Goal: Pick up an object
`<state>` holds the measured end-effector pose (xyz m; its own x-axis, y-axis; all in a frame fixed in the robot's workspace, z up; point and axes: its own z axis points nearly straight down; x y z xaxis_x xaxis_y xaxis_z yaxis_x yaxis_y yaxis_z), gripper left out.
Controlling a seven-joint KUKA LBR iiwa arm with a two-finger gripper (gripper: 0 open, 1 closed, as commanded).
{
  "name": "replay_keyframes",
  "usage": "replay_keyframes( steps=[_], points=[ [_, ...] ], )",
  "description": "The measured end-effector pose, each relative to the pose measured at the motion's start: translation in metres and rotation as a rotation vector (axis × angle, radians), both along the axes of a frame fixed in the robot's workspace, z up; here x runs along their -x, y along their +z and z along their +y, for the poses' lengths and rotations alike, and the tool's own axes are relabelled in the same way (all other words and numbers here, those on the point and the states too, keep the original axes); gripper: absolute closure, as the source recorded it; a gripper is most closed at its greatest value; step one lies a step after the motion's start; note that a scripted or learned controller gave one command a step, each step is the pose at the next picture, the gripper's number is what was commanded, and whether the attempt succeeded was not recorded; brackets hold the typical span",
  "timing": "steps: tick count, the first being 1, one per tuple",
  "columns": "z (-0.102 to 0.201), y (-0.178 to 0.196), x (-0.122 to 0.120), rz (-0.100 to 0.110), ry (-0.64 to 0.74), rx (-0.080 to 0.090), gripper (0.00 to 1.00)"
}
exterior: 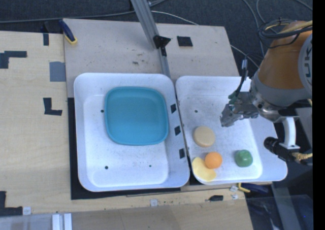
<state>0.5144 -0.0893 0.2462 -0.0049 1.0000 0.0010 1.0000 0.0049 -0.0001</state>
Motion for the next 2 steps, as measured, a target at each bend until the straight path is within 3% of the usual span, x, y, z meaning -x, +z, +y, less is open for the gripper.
replay_keyframes(
  steps=[2],
  points=[
    [0.092, -0.025, -0.038, 0.002, -0.001, 0.000, 1.00]
  ],
)
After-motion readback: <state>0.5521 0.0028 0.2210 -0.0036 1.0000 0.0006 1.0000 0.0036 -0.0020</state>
